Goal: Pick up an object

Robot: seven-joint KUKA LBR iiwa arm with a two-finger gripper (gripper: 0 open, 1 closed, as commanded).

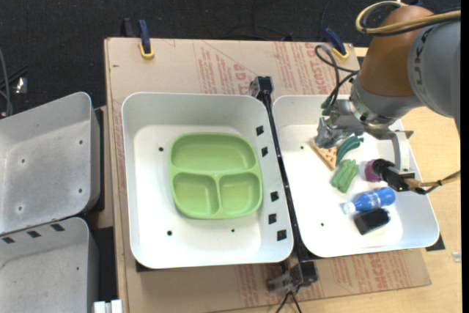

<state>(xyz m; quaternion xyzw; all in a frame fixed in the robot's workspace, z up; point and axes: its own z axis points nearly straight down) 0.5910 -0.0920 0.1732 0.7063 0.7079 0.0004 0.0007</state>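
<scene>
My gripper (331,134) hangs low over the upper left part of the right bin (308,231). It is right above a tan, pizza-like wedge (325,155) and beside a teal piece (347,146). Just below lies a green ridged piece (344,174). To the right is a purple item (376,171), partly behind a black cable. Toward the front sit a blue bottle (372,199) and a small black block (371,221). I see nothing lifted off the bin floor.
The left bin (143,231) holds a green divided plate (216,174). A black divider rail (275,157) runs between the bins. The grey arm with its orange band (392,48) enters from the upper right. White lids (44,157) lie at the far left.
</scene>
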